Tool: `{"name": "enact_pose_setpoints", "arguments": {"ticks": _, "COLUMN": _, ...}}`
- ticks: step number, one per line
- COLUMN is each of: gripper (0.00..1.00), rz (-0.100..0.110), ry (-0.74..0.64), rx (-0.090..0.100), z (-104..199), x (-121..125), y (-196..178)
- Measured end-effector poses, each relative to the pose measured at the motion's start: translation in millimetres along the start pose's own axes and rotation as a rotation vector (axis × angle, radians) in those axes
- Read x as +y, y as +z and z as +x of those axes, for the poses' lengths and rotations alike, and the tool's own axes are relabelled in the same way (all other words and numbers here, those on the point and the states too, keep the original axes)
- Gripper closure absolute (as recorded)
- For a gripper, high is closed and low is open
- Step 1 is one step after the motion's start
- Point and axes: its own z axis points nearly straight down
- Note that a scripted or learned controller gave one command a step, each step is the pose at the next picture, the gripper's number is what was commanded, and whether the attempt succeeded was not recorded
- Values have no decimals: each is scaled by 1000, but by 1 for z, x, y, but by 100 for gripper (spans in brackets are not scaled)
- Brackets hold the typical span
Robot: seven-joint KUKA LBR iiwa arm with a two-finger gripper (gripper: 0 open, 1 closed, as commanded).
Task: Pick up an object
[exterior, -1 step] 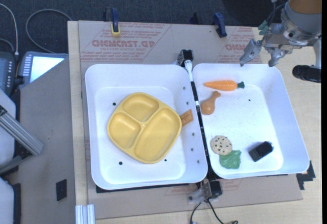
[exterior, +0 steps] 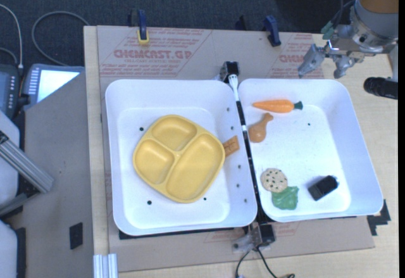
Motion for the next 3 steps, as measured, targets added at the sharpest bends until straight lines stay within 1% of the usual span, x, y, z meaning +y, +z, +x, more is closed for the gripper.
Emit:
{"name": "enact_pose_setpoints", "arguments": {"ticks": 1, "gripper": 0, "rz": 3, "ry": 0, "rx": 0, "z": 0, "x": 2, "y": 42}}
{"name": "enact_pose_setpoints", "arguments": {"ticks": 2, "gripper": 0, "rz": 4, "ry": 1, "rx": 0, "z": -9, "x": -3, "y": 91}}
{"name": "enact_pose_setpoints", "arguments": {"ticks": 3, "gripper": 0, "rz": 3, "ry": -2, "rx": 1, "z": -7, "x": 7, "y": 145}}
